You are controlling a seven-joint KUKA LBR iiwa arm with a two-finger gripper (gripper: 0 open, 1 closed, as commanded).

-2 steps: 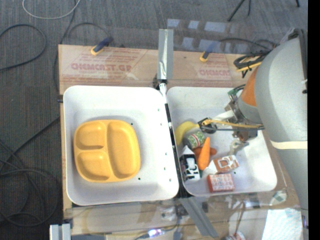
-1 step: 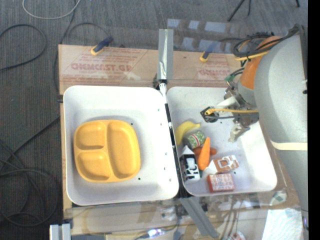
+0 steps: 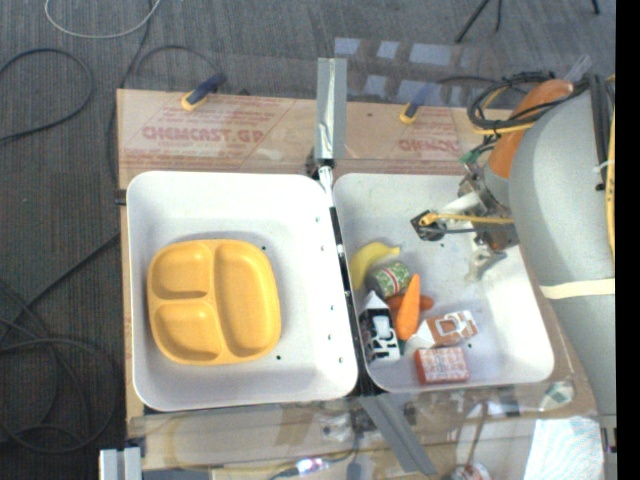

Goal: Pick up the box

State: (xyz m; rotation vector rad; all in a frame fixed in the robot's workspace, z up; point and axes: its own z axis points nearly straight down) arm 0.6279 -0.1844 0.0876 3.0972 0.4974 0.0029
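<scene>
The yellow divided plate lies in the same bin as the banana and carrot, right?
No. The yellow divided plate lies alone in the left bin, as the camera view shows; the banana and carrot lie in the right bin.

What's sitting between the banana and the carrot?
A green can, in the camera view, lying between the banana and the carrot.

Floor [image 3: 260,18]: dark grey ribbed carpet.
Cables [image 3: 98,35]: thin loops lying on the floor, left.
Bench [image 3: 230,133]: brown printed board top.
</scene>
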